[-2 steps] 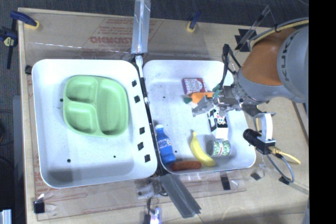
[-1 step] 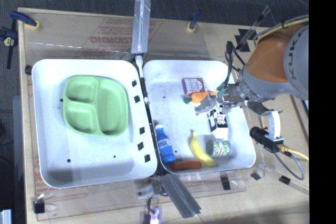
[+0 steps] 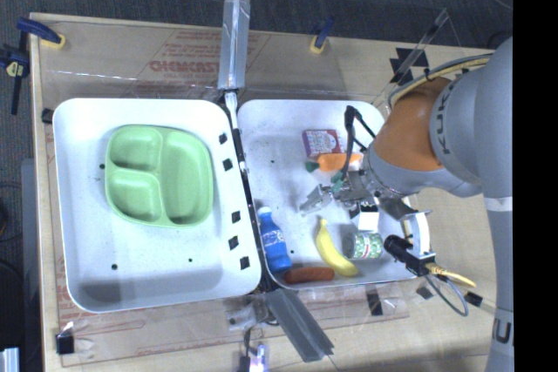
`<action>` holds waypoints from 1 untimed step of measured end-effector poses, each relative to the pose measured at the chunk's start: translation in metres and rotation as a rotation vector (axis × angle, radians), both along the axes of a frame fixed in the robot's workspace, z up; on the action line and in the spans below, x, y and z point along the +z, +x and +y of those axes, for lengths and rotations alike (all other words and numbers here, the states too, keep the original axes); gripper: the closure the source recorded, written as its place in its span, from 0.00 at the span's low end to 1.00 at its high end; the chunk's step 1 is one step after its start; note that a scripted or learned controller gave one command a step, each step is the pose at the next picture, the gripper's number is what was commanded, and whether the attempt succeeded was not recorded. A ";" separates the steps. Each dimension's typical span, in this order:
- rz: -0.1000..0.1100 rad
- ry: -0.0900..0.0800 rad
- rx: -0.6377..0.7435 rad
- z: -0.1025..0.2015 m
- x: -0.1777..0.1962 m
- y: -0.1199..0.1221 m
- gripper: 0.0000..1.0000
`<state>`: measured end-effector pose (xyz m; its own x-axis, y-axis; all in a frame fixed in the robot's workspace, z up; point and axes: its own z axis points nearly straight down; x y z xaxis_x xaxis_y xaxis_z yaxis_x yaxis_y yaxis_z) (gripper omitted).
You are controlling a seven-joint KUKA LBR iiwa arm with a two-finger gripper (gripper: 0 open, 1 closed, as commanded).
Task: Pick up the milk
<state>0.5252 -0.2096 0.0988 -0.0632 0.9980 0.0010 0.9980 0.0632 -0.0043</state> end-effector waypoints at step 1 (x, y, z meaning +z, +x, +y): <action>-0.005 -0.001 0.177 -0.002 0.115 -0.010 0.00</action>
